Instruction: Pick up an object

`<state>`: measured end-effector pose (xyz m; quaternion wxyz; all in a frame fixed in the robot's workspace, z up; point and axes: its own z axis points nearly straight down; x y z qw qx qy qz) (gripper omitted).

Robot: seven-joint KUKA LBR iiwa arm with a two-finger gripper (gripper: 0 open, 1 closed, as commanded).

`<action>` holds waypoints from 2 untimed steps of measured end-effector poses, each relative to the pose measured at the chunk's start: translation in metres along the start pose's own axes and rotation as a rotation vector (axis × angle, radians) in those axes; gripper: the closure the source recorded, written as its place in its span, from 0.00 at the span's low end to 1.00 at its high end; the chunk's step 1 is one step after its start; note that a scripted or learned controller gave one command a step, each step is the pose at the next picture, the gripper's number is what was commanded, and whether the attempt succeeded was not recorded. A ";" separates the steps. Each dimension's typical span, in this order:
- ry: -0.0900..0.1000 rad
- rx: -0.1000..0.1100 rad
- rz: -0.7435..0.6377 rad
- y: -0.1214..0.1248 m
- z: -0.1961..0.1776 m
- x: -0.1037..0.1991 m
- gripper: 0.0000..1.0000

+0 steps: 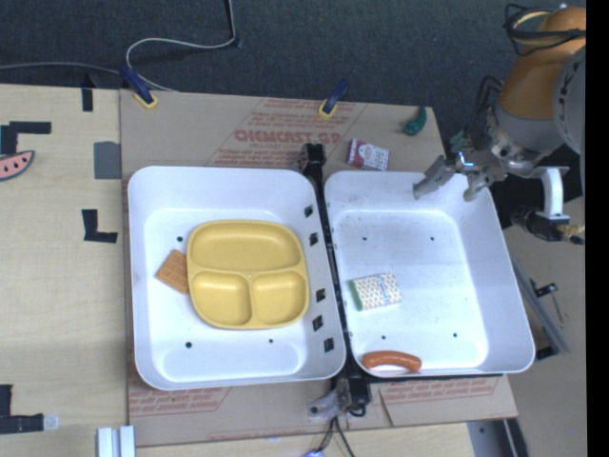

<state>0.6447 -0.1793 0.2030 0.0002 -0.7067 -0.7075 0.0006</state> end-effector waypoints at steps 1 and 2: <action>0.001 0.000 0.000 -0.082 0.117 0.008 0.00; -0.003 -0.008 0.001 -0.080 0.106 0.007 1.00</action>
